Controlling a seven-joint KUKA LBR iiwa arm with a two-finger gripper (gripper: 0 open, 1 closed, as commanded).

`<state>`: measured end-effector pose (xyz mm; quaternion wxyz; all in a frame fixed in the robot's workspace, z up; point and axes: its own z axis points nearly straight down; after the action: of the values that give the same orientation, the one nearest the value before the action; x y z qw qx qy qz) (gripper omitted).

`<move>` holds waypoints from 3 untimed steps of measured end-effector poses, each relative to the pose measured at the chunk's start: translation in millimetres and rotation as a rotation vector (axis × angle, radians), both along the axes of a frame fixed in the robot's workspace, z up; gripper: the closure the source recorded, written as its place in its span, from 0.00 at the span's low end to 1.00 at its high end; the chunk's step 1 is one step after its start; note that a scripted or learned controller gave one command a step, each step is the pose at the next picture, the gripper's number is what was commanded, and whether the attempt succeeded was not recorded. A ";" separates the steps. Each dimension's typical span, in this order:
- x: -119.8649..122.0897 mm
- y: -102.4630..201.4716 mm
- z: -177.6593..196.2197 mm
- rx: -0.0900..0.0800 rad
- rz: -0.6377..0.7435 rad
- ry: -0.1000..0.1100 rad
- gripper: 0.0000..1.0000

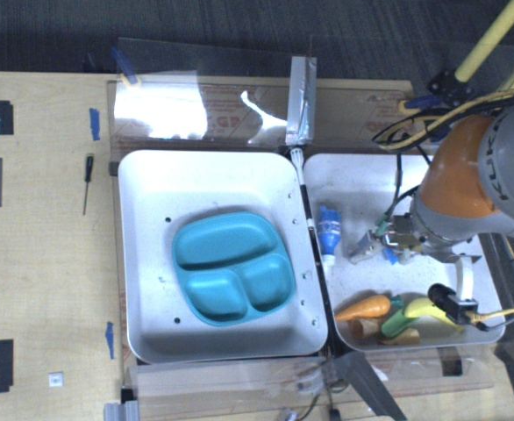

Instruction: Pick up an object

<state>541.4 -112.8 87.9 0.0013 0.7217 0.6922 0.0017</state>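
Arm [467,182]: grey with an orange band, reaching in from 3 o'clock over the right bin.
Gripper [367,248]: low in the middle of the right bin, pointing toward 9 o'clock; too small and blurred to tell how it is set, and nothing can be made out in its grasp.
Right bin [362,169]: white and shallow, holding every loose item.
Tube [329,231]: blue and white, lying lengthwise along the bin's 9 o'clock wall, just beside the gripper but apart from it.
Carrot [364,307]: orange, at 6 o'clock of the gripper, near the bin's front wall.
Green piece [399,317]: touching the carrot's 3 o'clock end.
Banana [431,310]: yellow, at 3 o'clock of the green piece, partly under a black part of the arm.
Left bin [143,235]: white, touching the right bin along their shared edge.
Tray [232,266]: blue, three compartments, lying in the middle of the left bin.
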 end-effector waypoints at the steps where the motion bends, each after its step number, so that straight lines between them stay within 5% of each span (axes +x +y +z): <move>1: 33.5 4.7 -0.3 -0.002 -0.068 -0.002 0.00; 2: -3.5 7.5 0.0 0.000 -0.046 -0.001 0.00; 3: 31.3 13.2 -0.2 -0.002 -0.058 -0.003 0.00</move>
<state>572.7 -99.6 87.7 0.0030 0.7414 0.6710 0.0020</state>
